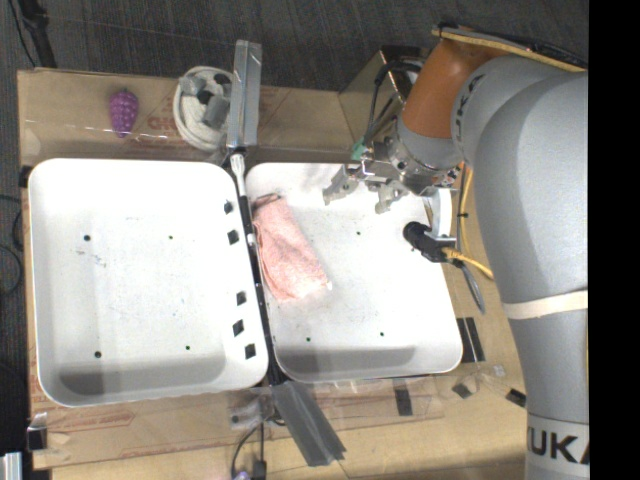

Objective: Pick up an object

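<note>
A pink folded cloth (288,250) lies in the right bin (420,353), against its left wall. My gripper (357,194) hangs over the bin's back part, to the right of and behind the cloth. Its two fingers (336,190) stand spread apart with nothing between them. The grey arm with its orange band comes in from the upper right.
The left bin (130,368) stands beside the right one, split from it by a rail with black clips (240,298). Behind the bins lie a purple grape-like toy (123,111) and a white coil of cable (203,106). A black fitting (425,240) with cables sits near the right wall.
</note>
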Action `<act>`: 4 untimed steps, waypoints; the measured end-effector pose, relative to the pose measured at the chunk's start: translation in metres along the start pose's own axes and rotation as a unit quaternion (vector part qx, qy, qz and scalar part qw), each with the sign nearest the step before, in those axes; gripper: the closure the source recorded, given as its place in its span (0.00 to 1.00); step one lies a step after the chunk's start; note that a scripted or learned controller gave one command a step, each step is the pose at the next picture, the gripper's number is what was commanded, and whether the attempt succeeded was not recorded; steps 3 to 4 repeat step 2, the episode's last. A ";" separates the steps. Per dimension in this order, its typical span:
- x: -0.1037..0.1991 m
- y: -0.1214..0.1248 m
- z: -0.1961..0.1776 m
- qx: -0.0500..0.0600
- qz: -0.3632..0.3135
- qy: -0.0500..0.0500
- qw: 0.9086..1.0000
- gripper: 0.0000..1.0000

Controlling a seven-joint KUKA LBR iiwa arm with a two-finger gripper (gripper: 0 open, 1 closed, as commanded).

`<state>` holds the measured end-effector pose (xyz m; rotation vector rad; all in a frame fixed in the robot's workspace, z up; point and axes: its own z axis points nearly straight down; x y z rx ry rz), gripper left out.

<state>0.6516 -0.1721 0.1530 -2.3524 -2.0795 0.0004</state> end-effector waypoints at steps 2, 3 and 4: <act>0.055 -0.039 0.023 0.002 0.000 -0.001 1.000 0.00; 0.055 -0.039 0.023 0.002 0.000 -0.001 1.000 0.00; 0.055 -0.039 0.023 0.002 0.000 -0.001 1.000 0.00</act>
